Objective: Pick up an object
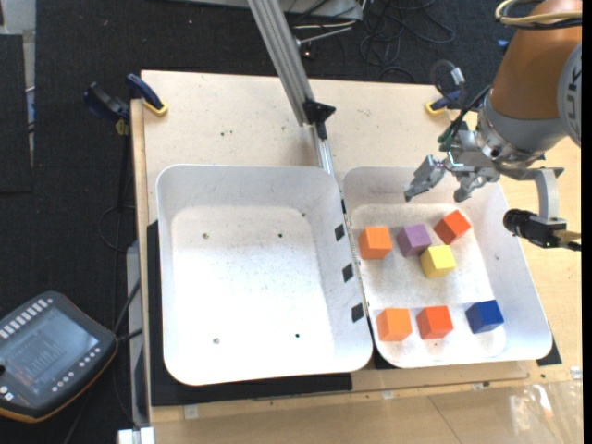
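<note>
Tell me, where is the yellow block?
The yellow block sits in the right bin, just below the purple block and the red-orange block.

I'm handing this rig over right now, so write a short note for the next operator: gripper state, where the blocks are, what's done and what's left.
Gripper: hovering over the back of the right bin, jaws open, holding nothing.
Blocks, all in the right bin: back group of orange block, purple block, red-orange block and yellow block; front row of orange cube, red cube and blue cube.
Left bin: no blocks.
Done: no pick yet.
Left: descend, grasp one block, lift. The red-orange block looks nearest.
</note>
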{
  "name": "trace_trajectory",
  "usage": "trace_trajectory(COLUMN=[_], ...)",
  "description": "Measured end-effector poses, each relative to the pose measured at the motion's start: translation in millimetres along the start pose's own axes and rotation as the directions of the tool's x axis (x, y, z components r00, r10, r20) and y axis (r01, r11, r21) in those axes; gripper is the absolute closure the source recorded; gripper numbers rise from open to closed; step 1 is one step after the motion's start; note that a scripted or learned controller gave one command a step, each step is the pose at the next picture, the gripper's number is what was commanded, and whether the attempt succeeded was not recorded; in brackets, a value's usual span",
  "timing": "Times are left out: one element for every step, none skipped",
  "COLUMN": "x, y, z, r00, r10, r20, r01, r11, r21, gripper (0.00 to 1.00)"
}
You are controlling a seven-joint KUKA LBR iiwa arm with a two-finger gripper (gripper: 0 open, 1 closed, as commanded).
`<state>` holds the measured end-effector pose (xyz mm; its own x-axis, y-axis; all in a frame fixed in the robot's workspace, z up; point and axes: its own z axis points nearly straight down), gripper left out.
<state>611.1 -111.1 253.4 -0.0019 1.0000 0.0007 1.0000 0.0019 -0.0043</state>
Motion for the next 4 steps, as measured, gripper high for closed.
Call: trace_trajectory(x=[0,0,3,1], y=[1,-1,-9,-2], z=[-3,41,102,129], r00=[1.000,1.000,1.000,1.000], r10=[0.001,0.002,0.003,0.003], r20=[0.001,0.001,0.000,0.006], r01=[-0.001,-0.002,-0.003,-0.003], r11=[1.000,1.000,1.000,1.000], r21=[-0.004,0.000,0.003,-0.027], gripper=[0.00,0.00,0.00,0.00])
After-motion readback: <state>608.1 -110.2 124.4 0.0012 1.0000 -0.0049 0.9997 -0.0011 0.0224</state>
